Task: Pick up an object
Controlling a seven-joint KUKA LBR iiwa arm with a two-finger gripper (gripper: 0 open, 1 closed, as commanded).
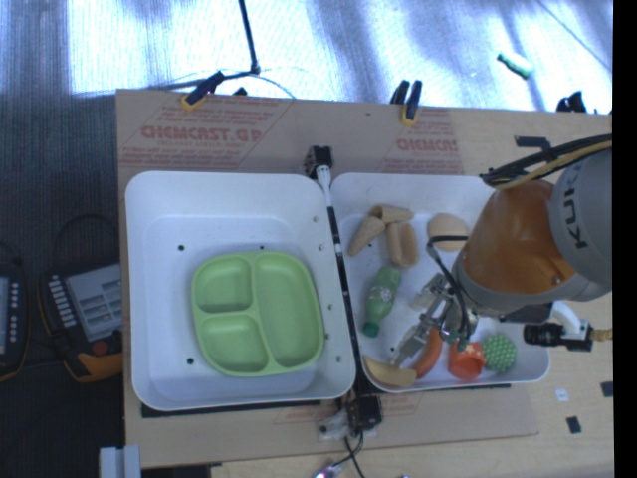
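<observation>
Gripper [430, 329] low in the right bin [438, 182], fingers slightly apart with nothing between them, just above an orange carrot [429, 354], green bottle [380, 298] to its left, green divided plate [257, 313] in the left bin [159, 217].

The arm [597, 222] is grey with black letters on its side. An orange band [518, 247] sits above the wrist. Black and yellow cables [547, 157] run along it. The gripper [430, 329] is metallic, silver-grey.
</observation>
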